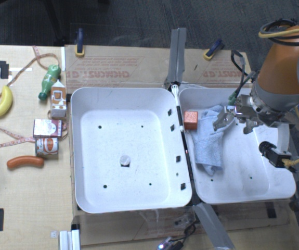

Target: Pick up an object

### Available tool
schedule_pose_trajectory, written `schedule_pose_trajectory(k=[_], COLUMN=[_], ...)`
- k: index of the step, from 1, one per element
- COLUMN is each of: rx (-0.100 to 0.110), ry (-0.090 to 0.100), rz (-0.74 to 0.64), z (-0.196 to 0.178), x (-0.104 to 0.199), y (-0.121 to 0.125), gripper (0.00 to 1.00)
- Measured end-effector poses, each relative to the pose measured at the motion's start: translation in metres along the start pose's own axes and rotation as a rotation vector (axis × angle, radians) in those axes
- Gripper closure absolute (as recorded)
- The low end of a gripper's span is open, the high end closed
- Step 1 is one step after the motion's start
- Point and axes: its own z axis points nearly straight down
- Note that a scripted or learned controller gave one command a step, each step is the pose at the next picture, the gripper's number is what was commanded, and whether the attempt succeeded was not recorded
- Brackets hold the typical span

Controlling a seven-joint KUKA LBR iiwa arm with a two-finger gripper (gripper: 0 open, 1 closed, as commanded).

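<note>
1. The brown board (pixel 139 65) behind the bins has faded red writing on it. It is upside down from here and too faint to read for sure.
2. The small can (pixel 47 146) and the little carton (pixel 58 99) on the tabletop (pixel 24 191) at the left have labels, but the words are too small to read.
3. The left bin (pixel 87 191) holds one small round grey thing (pixel 125 161) near its middle. There is lots of open floor all around it.
4. The right bin (pixel 274 191) holds a light blue cloth (pixel 207 145) and an orange-brown block (pixel 191 120). The block sits by the wall between the bins, just beside the cloth.
5. The tool (pixel 227 120) is at the top edge of the cloth. It seems to touch the cloth, but I cannot tell if it is apart or together.
6. The near part of the right bin has bare floor.
</note>
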Motion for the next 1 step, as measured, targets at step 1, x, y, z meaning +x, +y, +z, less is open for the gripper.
schedule_pose_trajectory(k=[1], rx=[0.0], ry=[-0.001], rz=[0.036], z=[0.0278], x=[-0.0536], y=[0.0743], gripper=[0.0])
